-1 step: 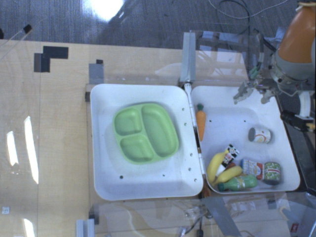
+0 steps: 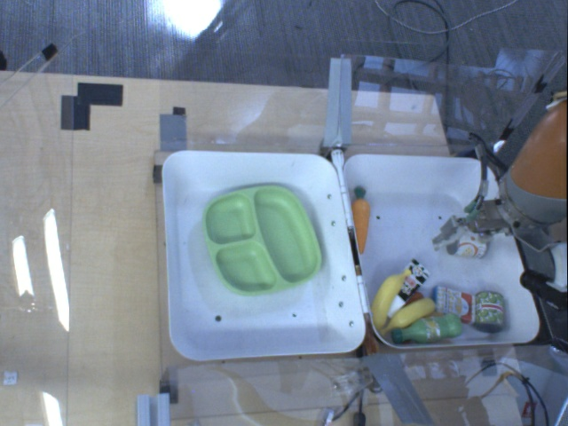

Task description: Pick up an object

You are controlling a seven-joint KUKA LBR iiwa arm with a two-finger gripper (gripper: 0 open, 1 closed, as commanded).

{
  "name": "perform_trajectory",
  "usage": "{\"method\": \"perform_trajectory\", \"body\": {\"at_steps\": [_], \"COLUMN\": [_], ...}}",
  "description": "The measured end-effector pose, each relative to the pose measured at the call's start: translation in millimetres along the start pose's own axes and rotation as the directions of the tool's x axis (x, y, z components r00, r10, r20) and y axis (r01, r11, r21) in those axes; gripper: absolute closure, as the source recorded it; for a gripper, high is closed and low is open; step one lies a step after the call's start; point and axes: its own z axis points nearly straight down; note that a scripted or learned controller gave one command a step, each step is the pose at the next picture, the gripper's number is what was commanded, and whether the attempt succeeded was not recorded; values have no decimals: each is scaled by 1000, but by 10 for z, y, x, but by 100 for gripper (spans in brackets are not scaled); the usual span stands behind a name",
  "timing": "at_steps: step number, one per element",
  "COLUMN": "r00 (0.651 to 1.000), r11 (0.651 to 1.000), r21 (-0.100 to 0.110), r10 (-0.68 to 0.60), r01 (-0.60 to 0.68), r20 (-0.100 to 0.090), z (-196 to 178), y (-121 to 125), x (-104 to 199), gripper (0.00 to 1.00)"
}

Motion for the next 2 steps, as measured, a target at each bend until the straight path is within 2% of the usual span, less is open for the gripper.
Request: {"method": "perform_trajectory", "body": {"at_steps": [1,2], "r00": [988,964], "r11": [988,964], "r21": [0,-1], "r10": [-157,-266], "r01": [157,266], "r20": [0,1], "z": [430,409], "y": [315,-394], "x": [-196,-133], "gripper": [0,0]}}
